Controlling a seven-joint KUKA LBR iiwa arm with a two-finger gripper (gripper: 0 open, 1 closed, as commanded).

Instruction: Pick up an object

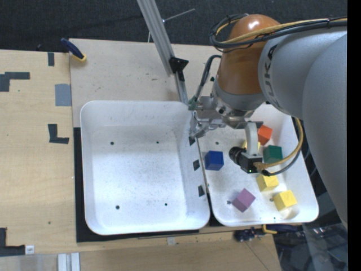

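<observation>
Surveying from left: bench [34, 151] of pale wood carries grey tape marks and a blue-and-yellow clamp [73, 48] near its far edge.
Left bin [96, 151]: shallow white tray, speckled floor; I see no blocks in it.
Gripper [197, 130]: hangs over the right bin's near-left corner, just beside the wall shared by the two bins; nothing shows between the fingers, and whether they stand open or closed cannot be told.
Blue block [214, 160]: nearest candidate, just below and right of the gripper, apart from its neighbours.
Right bin [307, 210]: also holds a purple block [243, 199], two yellow blocks [267, 181] [285, 199], a green block [273, 153] and an orange block [263, 134].
Arm [248, 61]: grey body with orange band, covering the bin's far right part.
Step in hand: judged as approach before a grasp.
Recommendation: centre over the blue block, square the fingers to its flat faces, descend clear of the shared wall, close, then lift straight.
Risk: a corner-on closure may spin the block away.
</observation>
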